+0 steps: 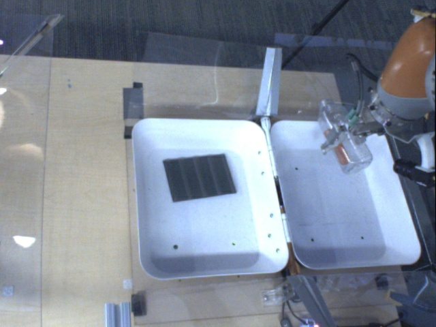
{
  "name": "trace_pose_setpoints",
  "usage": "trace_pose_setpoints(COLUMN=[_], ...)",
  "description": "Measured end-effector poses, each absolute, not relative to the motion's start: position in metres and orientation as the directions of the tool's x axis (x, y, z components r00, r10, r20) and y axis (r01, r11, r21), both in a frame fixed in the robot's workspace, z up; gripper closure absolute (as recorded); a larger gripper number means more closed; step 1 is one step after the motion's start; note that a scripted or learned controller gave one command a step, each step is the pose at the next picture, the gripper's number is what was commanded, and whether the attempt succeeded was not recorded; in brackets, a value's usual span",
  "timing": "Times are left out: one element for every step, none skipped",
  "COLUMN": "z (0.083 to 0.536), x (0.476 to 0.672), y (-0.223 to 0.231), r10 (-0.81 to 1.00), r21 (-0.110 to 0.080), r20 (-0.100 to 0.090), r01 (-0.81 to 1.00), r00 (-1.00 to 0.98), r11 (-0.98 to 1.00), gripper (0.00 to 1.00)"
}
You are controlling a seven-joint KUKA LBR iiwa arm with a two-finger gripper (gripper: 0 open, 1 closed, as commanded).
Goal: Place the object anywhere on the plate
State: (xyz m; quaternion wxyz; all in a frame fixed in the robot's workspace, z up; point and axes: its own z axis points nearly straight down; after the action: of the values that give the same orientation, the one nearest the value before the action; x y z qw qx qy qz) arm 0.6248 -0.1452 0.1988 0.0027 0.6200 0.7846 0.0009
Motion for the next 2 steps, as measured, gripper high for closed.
trace_pose_setpoints(z=[0.288, 0.339], x=[0.659, 0.653], y=[-0.077, -0.002], r10=[1.0, 0.915], r21=[0.006, 0.004], r20=[-0.001, 0.001], r01=[1.0, 0.915], r00=[0.019, 0.402], r11=[-0.019, -0.402], gripper=[1.0, 1.0])
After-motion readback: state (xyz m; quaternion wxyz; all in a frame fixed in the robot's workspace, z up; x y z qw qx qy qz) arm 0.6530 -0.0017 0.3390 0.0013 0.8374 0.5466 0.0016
